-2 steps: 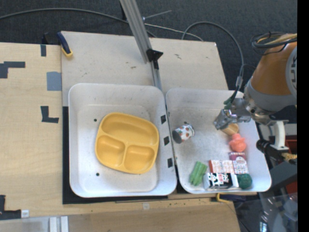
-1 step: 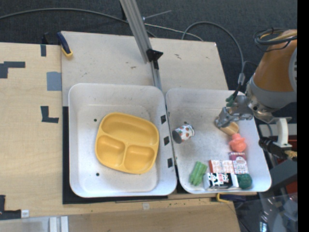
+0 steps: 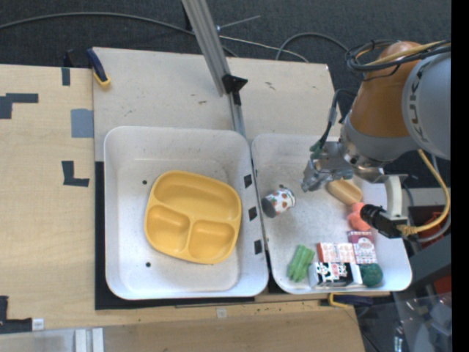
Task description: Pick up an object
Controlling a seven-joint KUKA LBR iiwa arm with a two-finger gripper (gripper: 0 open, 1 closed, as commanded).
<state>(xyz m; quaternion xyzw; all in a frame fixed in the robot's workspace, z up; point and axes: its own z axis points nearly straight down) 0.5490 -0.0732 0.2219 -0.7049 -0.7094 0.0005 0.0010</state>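
Dark carpet surrounds a pale bench with a light wood-grain board to the left, taped with grey and black patches. Two shallow white bins sit side by side, rounded corners, speckled matte floors. Landmark: the right bin.

Left of it, the left bin holds a yellow plastic tray, glossy, rounded, three compartments, sitting slightly rotated.

Inside the right bin:
- small round grey-and-white object with dark and orange markings, near the bin's left wall, mid-height. Likely candidate for the pick; untouched, lying on the floor.
- tan rounded cylinder toward the bin's right side, just beside the gripper.
- orange-pink rounded item just below the tan one, partly behind a black fitting.
- green ribbed soft-looking piece near the bottom edge.
- printed flat packets, red/white and black/white, along the bottom right, touching each other.
- dark green fuzzy ball in the bottom-right corner.

Gripper is low over the bin's upper middle, dark metal, arm behind it grey with an orange band. Finger state: can't tell, the wrist blocks the tips. Nothing visibly held.

A slanted aluminium bar runs from the top down to the bin's upper left corner. Blue-yellow clamp sits at the bench's far left corner.
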